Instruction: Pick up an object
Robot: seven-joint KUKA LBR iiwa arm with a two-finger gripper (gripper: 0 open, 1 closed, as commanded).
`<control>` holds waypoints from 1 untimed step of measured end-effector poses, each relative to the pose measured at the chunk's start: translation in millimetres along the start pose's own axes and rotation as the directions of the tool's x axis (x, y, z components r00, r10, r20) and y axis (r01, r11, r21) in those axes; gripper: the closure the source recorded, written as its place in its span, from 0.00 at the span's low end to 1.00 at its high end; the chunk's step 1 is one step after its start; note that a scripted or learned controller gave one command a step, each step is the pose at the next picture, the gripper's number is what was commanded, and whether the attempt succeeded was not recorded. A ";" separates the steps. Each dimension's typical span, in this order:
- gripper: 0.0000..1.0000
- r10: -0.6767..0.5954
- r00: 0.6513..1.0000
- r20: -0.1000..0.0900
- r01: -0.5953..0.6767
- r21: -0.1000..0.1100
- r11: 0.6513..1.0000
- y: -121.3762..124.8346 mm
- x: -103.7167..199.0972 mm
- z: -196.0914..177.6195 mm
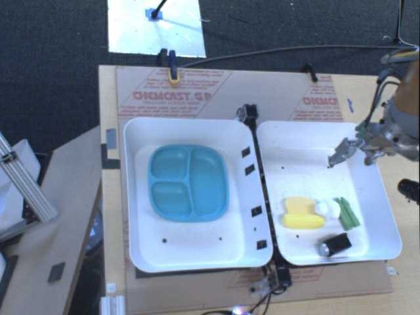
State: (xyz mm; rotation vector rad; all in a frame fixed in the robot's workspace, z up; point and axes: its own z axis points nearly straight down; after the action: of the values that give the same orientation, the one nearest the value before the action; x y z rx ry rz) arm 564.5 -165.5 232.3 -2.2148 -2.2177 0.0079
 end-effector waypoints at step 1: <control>0.00 -0.002 1.000 0.002 0.002 -0.010 1.000 2.3 0.2 -5.7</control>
State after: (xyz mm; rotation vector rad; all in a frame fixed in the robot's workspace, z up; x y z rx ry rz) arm 566.9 -165.3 238.0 -2.2183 -2.2267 -0.0012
